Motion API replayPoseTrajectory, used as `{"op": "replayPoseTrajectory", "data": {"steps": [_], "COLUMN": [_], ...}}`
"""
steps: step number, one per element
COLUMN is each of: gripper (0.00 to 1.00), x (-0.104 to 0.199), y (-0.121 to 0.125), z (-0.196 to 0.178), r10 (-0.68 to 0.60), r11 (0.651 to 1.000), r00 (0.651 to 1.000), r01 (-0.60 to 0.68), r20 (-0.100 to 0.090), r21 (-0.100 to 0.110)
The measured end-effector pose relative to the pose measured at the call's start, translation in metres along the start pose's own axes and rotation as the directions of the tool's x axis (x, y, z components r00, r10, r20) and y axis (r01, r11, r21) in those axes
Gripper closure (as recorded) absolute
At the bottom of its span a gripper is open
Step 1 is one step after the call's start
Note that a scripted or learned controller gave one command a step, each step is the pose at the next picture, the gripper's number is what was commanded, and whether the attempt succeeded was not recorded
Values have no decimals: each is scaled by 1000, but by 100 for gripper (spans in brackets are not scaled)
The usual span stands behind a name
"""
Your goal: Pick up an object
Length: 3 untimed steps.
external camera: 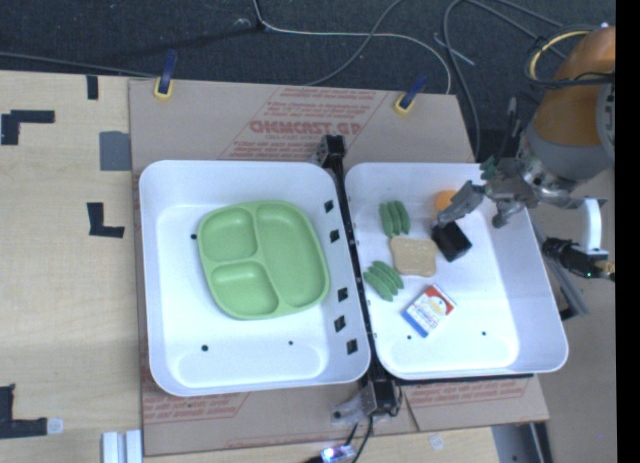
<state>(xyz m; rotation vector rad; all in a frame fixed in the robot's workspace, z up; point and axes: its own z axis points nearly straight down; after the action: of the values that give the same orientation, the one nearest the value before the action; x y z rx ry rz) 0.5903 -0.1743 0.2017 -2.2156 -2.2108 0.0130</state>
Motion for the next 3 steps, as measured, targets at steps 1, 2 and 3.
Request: {"op": "replayPoseTrajectory", "data": {"steps": [1, 2, 3], "gripper": [0, 0, 0], "x": [0, -1, 0], "y": [3, 5, 4], "z": [-7, 57, 111], "r10": [-3, -3, -3], "r11": [1000, 1000, 1000], "r00": [1000, 1000, 1000], "r01": [3, 3, 3], "r20": [2, 2, 3], "r21": [-12, -6, -9]}}
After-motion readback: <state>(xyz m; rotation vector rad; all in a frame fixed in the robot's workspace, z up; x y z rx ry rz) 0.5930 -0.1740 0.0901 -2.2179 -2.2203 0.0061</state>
